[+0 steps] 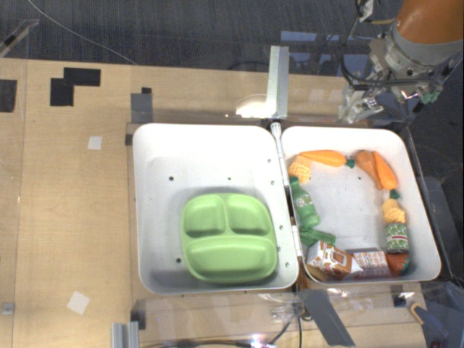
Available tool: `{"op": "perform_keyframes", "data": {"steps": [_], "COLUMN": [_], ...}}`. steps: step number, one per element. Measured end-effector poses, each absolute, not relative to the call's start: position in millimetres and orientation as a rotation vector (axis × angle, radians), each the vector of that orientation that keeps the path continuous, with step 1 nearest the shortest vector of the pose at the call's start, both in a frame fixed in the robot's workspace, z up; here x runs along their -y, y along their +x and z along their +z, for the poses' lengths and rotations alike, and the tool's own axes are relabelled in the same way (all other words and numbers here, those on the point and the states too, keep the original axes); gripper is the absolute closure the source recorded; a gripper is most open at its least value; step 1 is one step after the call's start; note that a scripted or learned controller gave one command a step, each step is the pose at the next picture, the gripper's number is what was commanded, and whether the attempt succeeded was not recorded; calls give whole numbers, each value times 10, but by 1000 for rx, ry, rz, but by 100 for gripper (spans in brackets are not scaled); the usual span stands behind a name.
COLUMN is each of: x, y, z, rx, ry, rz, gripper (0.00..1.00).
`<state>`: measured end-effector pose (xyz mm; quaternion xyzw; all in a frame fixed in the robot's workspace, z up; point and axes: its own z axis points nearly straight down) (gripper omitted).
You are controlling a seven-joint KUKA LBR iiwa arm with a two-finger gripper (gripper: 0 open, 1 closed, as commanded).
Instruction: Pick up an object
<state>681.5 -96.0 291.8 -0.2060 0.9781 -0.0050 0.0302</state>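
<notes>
The grey arm with its orange band [428,9] hangs above the far right corner of the right white bin [413,158], and its two-finger gripper [360,107] sits just beyond that bin's far rim, over the bench rather than over the toys. Whether the claw is spread or closed cannot be told from this angle, and nothing is seen between its tips.

Inside the right bin the toys line the walls. Along the far wall lie an orange plastic carrot [324,158] and a second orange carrot [378,168], tilted toward the right wall. A yellow corn cob [299,170] rests in the far left corner, with a green bottle-shaped toy [303,207] just below it along the left wall. Down the right wall sits a yellow, green and red toy [395,230]. Brown printed snack packets [348,261] lie along the near wall; their lettering is too small to read.

A light green divided plastic plate [229,236] lies in the left white bin [156,194], toward its near side.
</notes>
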Motion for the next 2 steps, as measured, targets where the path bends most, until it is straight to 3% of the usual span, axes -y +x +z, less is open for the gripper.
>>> {"op": "perform_keyframes", "data": {"steps": [1, 2], "x": [953, 1814], "y": [6838, 6703], "z": [3058, 2698], "rx": [-3003, -2954], "ry": [-633, -1039], "rz": [-19, -6], "gripper": [100, 100]}}
